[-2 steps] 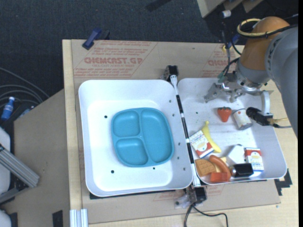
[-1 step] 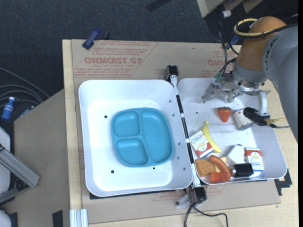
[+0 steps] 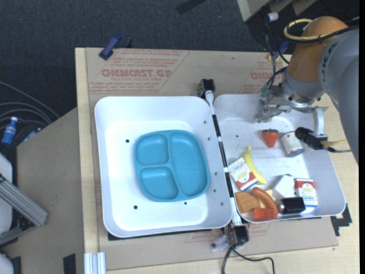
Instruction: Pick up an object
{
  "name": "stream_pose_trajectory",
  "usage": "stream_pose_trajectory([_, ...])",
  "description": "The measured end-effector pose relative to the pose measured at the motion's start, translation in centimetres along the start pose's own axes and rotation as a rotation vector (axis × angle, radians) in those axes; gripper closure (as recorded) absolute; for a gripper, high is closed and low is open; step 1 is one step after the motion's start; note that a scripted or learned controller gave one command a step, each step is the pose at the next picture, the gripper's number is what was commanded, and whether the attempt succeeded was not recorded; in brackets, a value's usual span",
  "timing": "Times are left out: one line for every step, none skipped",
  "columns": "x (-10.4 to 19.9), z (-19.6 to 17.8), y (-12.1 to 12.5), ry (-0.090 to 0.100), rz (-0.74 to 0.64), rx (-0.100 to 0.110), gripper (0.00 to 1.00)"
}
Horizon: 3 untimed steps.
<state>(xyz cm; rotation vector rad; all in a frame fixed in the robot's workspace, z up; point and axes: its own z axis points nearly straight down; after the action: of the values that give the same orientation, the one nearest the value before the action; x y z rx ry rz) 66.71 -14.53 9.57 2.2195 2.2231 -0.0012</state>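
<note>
The gripper (image 3: 268,112) hangs near the right bin's (image 3: 328,170) far rim, just above a strawberry (image 3: 271,137). Whether its fingers are spread is unclear. The blue plate (image 3: 170,164) sits mid left bin (image 3: 114,153), white floor all around.

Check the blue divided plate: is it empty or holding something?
Empty. The blue divided plate lies flat in the left bin, all three compartments bare.

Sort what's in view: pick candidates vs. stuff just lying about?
Job: gripper; right bin items: strawberry, banana, small can, carton, hot dog.
Lying about: blue divided plate, left bin, blue clip.
</note>
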Motion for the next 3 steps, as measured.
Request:
stream_pose_trajectory([0.0, 0.0, 0.0, 0.0, 0.0, 0.0, 0.0])
stream_pose_trajectory([-0.9, 1.1, -0.1, 0.0, 0.002, 0.001, 0.0])
stream_pose_trajectory([0.0, 1.1, -0.1, 0.001, 0.001, 0.001, 0.0])
